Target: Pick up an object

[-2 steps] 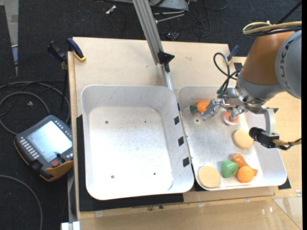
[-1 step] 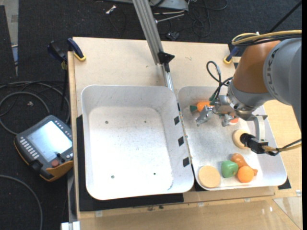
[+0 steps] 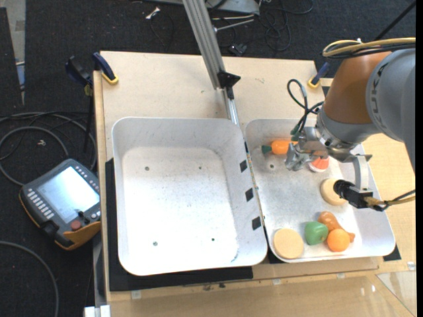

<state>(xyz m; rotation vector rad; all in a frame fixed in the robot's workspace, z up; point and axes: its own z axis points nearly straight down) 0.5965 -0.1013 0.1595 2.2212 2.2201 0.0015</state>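
Round biscuit-coloured disc [image 3: 288, 242]: at the near edge of the right bin [image 3: 284, 197], nearer the camera than the pincer and slightly to its left.
Green toy pepper [image 3: 316, 232]: just right of that disc, touching the orange pieces beside it, well nearer than the pincer.
Orange ball [image 3: 338, 240]: near right corner of the right bin, against the green pepper; an orange elongated piece [image 3: 328, 219] lies just behind it.
Pale round piece [image 3: 330, 191]: right of and nearer than the pincer, partly covered by a black fitting on the arm.
Pincer [image 3: 296, 160]: low over the far middle of the right bin, pointing down; whether its fingers are apart or together I cannot tell, and nothing is seen between them.
Red and white item [image 3: 319, 164]: just to the right of the pincer, partly hidden by the wrist.
Toy carrot [image 3: 280, 147]: orange with a green end, just beyond the pincer and a little left, very near it; contact cannot be made out.
Left bin [image 3: 175, 190]: well left of the pincer, beside the right bin.
Worktop [image 3: 158, 84]: pale wood, under both bins.
Teach pendant [image 3: 63, 203]: far left on the dark floor.
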